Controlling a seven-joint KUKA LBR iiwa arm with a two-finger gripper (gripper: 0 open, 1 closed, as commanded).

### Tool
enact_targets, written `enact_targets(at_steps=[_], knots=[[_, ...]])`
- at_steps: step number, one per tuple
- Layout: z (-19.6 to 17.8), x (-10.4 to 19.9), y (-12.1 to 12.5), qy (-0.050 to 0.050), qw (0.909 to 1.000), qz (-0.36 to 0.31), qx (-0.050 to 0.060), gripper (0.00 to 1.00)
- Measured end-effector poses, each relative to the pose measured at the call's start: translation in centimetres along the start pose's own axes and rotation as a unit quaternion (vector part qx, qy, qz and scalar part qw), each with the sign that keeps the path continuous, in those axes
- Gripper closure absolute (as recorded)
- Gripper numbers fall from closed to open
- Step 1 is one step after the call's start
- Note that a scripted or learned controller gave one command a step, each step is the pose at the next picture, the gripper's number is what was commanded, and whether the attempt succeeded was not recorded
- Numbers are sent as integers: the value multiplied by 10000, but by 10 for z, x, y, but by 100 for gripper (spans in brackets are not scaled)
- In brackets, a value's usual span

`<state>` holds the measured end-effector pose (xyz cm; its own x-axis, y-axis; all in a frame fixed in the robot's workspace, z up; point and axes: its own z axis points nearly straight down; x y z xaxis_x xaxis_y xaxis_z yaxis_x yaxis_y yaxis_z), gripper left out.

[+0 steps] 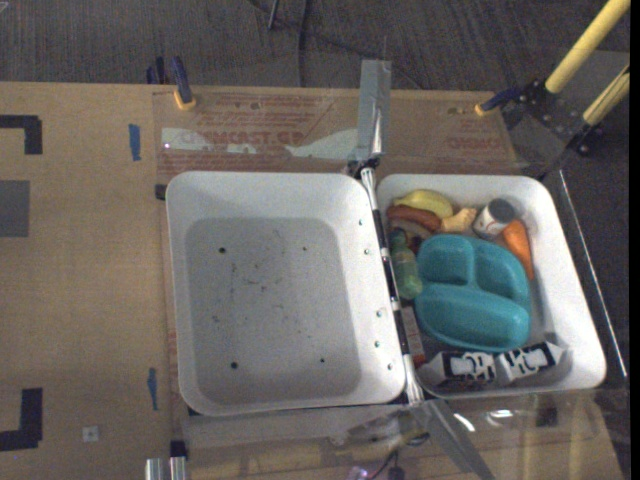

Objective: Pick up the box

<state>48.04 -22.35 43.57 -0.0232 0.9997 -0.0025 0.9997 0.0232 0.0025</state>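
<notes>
The box (497, 364) is a long black-and-white carton. It lies flat along the front wall of the right bin (583, 318), just in front of a teal divided plate (472, 291). Its left end rests near the bin's front left corner.
The right bin also holds a banana (427, 203), a reddish sausage-like item (413, 218), a green bottle (404, 265), an orange carrot (517, 243) and a small can (496, 215). The left bin (185, 298) sits beside it. Yellow poles (594, 34) stand at the back right.
</notes>
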Motion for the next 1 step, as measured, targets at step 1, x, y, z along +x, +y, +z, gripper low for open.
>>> enact_targets(at_steps=[1], knots=[[0,0,0,4,9896,-1438,1,0]])
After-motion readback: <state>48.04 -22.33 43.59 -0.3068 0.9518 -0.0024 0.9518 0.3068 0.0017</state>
